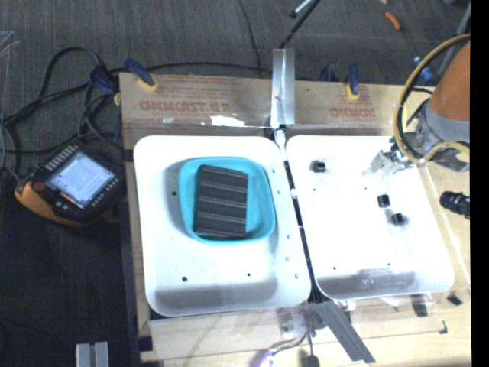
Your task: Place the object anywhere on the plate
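While obj (221,201) sits on plate (263,205) | end effector (390,160) well apart, R bin (367,251)

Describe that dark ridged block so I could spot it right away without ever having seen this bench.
Start with the two white bins side by side and take the left bin. In its middle lies a blue plate with rounded corners. The dark ridged block rests on that plate, a grey rectangle with grooves running across it, far bigger than the few small black bits scattered in the right bin.
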Available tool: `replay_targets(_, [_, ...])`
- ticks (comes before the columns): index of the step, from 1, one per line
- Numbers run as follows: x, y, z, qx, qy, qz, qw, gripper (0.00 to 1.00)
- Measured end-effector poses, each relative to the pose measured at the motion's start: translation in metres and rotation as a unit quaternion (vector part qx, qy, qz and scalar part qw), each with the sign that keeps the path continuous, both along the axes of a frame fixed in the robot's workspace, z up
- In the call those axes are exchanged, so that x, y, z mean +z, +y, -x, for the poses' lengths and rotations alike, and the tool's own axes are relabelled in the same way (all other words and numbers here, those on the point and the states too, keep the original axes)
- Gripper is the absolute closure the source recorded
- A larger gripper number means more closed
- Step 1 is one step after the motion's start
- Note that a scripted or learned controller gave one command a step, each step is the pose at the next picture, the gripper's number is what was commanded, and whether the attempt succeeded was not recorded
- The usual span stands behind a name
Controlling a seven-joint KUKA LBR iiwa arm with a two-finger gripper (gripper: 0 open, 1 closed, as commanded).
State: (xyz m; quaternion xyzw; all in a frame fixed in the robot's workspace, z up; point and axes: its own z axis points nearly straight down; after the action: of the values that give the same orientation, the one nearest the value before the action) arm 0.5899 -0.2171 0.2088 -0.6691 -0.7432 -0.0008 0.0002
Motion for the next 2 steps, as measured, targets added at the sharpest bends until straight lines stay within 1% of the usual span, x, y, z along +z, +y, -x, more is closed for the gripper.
replay_targets(1, [0.0, 0.0, 0.0, 0.0, 0.0, 0.0, 1.0, 0.0])
replay_targets(2, [0.001, -0.005, 0.058, -0.031, 0.001, 0.0002, 0.9995, 0.0])
